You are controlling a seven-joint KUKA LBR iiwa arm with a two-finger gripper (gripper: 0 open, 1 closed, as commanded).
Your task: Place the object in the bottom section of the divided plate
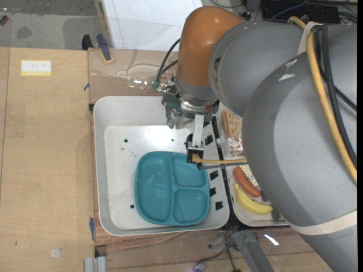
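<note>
A teal divided plate lies in the left white bin, toward its front. It has one long section on the left and two smaller ones on the right, all bare. My gripper hangs over the back of this bin, just beyond the plate's far rim. The grey wrist hides much of the gripper, and I see nothing held beneath it.
The right bin is mostly covered by the arm. In it lie a red sausage, a yellow banana, a waffle-like piece and a patterned item. The bench top stretches to the left.
</note>
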